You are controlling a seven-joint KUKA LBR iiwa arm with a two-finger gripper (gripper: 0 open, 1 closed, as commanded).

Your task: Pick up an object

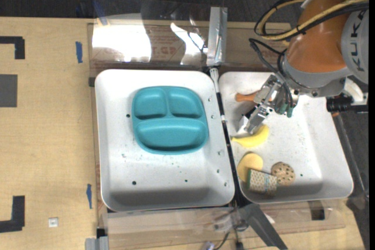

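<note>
**Arm lowered over the banana in the right bin**

Nearest the camera, along the front edge of the desk (pixel 47 184), lies the front wall of the two white bins. In the front part of the right bin (pixel 328 173) sits a small cluster: a patterned, box-like item (pixel 262 181) just beside a round brown cookie (pixel 283 172), with a yellow-orange rounded piece (pixel 248 161) touching the box's upper left. Just behind this cluster lies a yellow banana (pixel 253 137), near the bin's left wall. The gripper (pixel 254 122) hangs directly over the banana's upper edge, its fingers (pixel 258 119) pointing down and to the left; whether they are apart or together cannot be told, and nothing is seen clamped between them. The banana rests on the bin floor, just below and partly under the fingertips. Behind the gripper, an orange carrot-like piece (pixel 246 96) lies near the bin's rear left corner.

In the left bin (pixel 111 173), a teal divided plate (pixel 170 119) with three compartments lies flat at the centre, well apart from the gripper.

Farther back, the orange band (pixel 316 32) of the arm rises at the right, with yellow and black cables (pixel 281 14) looping beside it. Behind the bins stands a clear plastic sheet (pixel 152 38) with a grey upright (pixel 217 35).
</note>
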